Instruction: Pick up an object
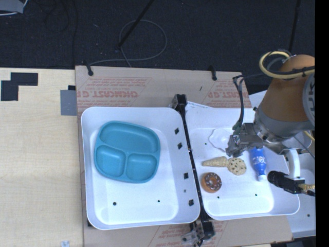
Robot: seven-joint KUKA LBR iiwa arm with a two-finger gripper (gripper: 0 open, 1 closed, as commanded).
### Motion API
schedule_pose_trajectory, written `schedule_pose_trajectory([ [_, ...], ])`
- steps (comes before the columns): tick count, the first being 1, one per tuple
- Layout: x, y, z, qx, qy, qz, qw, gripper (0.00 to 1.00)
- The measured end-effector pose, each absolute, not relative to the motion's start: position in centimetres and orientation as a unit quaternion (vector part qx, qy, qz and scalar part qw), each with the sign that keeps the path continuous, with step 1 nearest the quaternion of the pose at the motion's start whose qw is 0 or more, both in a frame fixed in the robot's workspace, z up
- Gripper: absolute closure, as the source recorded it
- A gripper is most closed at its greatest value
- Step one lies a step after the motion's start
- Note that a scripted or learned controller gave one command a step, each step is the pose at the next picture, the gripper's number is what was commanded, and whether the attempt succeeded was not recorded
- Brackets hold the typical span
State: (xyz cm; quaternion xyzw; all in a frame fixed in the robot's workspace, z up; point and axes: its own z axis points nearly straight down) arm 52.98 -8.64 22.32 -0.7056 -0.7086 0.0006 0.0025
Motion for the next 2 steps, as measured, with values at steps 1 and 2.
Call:
schedule_pose_trajectory([
  [1, 55.4, -3.9, 23.4, -0.705, -0.709, -0.0004, 0.001, 1.00],
  [2, 57.9, 1.8, 23.1, -0.705, -0.709, 0.0001, 0.001, 1.00],
])
